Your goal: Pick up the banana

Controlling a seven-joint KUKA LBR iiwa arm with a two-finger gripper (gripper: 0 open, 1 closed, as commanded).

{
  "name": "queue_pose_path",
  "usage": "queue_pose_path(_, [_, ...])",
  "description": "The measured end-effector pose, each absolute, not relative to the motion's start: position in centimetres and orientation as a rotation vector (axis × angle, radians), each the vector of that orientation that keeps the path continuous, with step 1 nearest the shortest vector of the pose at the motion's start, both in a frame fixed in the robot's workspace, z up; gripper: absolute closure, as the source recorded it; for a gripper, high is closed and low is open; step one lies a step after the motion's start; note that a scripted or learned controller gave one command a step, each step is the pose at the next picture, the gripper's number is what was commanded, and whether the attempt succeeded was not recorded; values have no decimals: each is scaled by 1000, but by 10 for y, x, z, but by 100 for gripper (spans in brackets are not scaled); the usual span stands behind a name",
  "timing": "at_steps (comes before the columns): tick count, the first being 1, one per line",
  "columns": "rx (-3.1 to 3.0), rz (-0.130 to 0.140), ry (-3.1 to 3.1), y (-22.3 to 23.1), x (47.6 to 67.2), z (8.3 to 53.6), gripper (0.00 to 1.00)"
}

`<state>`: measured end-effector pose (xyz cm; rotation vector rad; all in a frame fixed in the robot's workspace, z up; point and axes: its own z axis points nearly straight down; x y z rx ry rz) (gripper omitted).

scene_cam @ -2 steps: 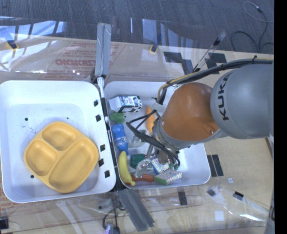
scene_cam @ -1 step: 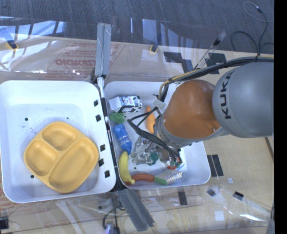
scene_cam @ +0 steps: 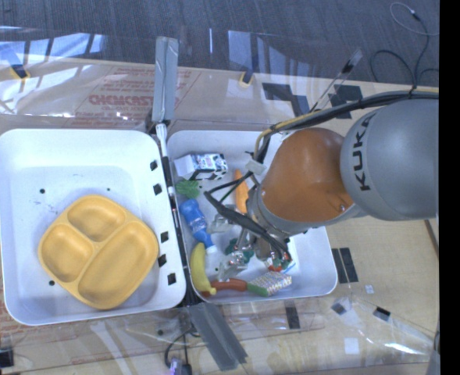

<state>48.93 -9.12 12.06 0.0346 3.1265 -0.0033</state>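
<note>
the fingers [scene_cam: 245, 250] hang low in the right bin [scene_cam: 319, 276]; cannot tell their state. the banana [scene_cam: 199, 269] lies just left of them, untouched.

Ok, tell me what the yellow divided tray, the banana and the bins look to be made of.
Yellow divided tray: probably moulded plastic, matte, one even colour with rounded compartments.
Banana: looks like smooth plastic, likely a toy, with uniform yellow skin; real fruit can't be ruled out.
Left bin and right bin: white, seemingly hard plastic, slightly glossy, with rounded moulded corners.
</note>
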Motion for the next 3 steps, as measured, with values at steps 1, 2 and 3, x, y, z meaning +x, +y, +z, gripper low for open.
queue_pose_path(1, [-309, -6, 3105, -89, 484, 102, 0])
queue_pose_path(2, [-747, -9, 3036, -96, 535, 100, 0])
queue_pose_path(3, [-1012, -2, 2971, -68, 562, 239, 0])
